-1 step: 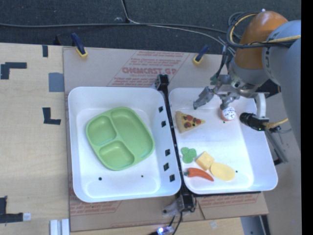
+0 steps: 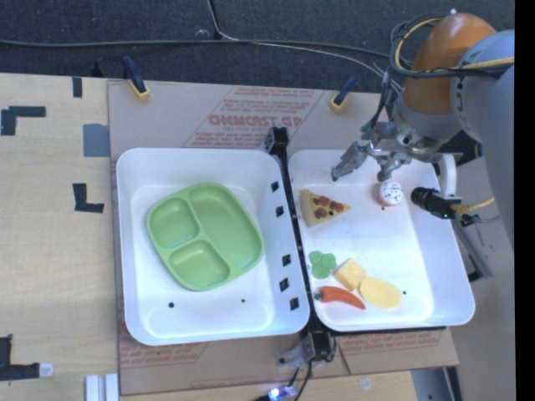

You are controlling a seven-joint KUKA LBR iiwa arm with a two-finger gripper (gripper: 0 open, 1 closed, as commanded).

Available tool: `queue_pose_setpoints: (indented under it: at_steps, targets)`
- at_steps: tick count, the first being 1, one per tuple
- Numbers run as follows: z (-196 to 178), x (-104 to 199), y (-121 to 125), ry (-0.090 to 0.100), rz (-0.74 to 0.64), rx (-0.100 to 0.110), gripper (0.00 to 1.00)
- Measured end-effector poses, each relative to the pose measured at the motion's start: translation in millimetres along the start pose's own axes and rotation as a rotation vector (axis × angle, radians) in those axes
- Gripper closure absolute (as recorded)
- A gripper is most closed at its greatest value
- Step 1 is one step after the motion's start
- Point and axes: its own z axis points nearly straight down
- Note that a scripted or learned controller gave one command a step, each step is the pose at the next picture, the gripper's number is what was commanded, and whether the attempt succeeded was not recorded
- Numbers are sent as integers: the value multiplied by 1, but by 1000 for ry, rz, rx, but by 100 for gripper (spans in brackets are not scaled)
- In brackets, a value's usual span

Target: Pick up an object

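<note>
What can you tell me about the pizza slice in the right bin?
The pizza slice is a toy wedge, plastic by its look, tan with a red topping and dark spots. It lies flat on the floor of the right bin, in the upper left part, near the divider between the bins. Its point faces right. Nothing touches it; the gripper hangs above and to its right.

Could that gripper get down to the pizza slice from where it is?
Probably yes. The gripper hangs open above the right bin, and the pizza slice lies apart from the other toys with nothing over it.
</note>
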Motion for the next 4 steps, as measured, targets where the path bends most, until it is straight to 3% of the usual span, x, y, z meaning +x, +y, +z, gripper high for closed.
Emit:
queue_pose_setpoints:
  at_steps: [2,3,4]
  targets:
    - [98,3,3,1,1,2,0]
    - [83,5,6,1,-2,-6,100]
    - [34,2,-2,0,1,-3,100]
